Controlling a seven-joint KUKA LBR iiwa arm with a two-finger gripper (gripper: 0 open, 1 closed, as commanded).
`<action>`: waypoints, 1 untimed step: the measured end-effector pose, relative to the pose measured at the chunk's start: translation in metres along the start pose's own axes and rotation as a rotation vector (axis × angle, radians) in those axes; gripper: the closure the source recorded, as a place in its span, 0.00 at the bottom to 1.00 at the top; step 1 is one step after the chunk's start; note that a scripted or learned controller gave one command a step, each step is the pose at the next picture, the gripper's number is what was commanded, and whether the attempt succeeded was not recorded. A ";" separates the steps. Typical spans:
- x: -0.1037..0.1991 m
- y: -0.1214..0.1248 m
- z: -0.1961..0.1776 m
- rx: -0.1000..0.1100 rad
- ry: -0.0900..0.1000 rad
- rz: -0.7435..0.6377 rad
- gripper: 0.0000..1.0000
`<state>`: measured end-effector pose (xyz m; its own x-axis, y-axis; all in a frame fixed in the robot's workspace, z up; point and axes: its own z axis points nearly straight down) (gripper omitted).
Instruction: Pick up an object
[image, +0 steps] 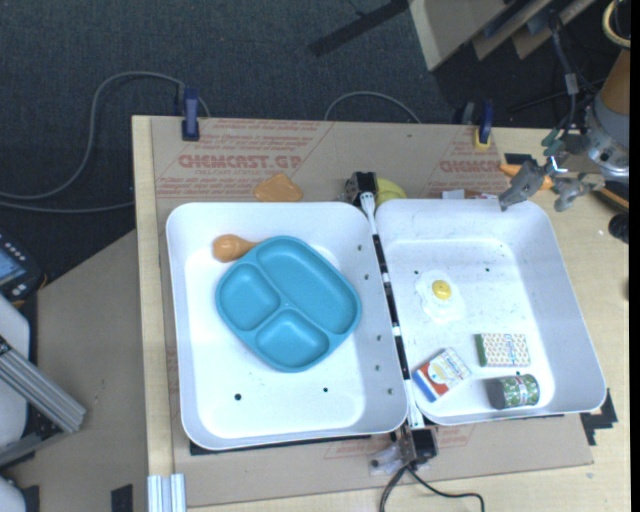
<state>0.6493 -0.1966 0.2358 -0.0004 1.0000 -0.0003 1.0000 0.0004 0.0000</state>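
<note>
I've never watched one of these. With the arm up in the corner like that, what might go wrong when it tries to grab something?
Three guesses. The gripper sits above the right bin's far corner, so it must travel to anything. The green can, patterned box and red-and-white carton crowd together near the front wall, so fingers might bump a neighbour. The fried egg toy lies flat and may slip out.
</note>
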 end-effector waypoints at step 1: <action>-0.026 -0.055 0.090 0.012 0.003 0.005 0.00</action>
<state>0.5946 -0.2228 0.1455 0.0042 1.0000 0.0028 0.9999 -0.0042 -0.0118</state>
